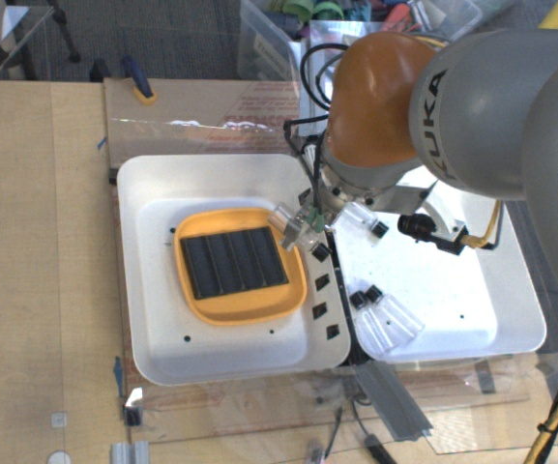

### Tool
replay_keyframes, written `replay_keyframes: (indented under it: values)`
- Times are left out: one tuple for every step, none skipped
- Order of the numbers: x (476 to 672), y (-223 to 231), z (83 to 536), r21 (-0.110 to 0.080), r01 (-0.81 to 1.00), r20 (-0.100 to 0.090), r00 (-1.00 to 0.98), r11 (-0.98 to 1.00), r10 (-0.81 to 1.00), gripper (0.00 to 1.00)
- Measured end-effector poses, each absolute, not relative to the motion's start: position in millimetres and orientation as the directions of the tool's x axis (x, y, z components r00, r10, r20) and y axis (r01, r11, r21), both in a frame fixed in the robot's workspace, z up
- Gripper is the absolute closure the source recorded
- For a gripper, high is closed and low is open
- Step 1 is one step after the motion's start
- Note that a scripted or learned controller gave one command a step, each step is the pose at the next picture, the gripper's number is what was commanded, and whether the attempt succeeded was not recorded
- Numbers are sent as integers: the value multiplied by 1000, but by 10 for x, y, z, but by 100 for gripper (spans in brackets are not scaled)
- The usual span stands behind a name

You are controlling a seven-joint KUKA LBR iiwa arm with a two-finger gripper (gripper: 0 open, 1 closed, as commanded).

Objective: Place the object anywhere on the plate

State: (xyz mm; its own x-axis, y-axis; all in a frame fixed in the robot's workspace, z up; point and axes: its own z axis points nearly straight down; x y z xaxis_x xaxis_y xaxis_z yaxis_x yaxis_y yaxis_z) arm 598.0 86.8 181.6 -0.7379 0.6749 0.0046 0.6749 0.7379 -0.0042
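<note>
A yellow-orange plate (241, 307) sits in the left bin (153, 259). A black ribbed rectangular object (233, 262) lies flat on the plate, covering most of its middle. My gripper (301, 224) hangs just off the plate's upper right rim, near the divider between the two bins. It is to the right of the black object and apart from it. The grey arm with its orange band (380, 95) looms over the right bin and hides the gripper's upper part.
The right bin (472, 298) holds two clear plastic pieces with black ends (383, 315), (367, 220). Black clips (322, 280) line the divider. A cable with a black plug (424, 228) hangs from the wrist. A clear tub of toys (356, 3) stands behind.
</note>
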Motion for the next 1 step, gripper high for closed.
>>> replay_keyframes:
  values:
    - [5981,863,1817,-4,675,4,-737,737,675,0]
